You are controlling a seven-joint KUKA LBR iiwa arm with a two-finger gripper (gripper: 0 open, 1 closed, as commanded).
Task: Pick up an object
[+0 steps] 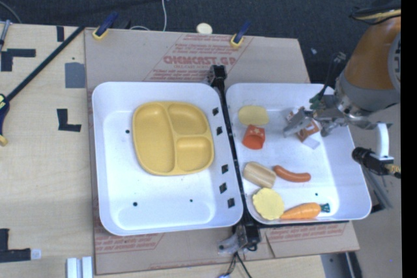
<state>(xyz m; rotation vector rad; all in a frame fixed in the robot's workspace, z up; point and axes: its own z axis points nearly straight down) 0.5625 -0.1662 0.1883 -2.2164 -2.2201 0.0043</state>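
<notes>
Reaching in over the right bin (pixel 339 159), the pincer (pixel 305 124) sits low near the far wall, its metal fingers (pixel 293 120) spread around a small brown-and-orange block (pixel 309 132). Whether they actually clamp it I cannot tell; the block lies partly hidden under them. Judged by looks, it is a light, stiff plastic toy, smooth enough to slip, so squeezing its flat sides should work best. Nearby lie a red piece (pixel 254 137), a sausage (pixel 292 174) and a carrot (pixel 301 210). A yellow tray (pixel 173 138) fills the left bin (pixel 114 205).
</notes>
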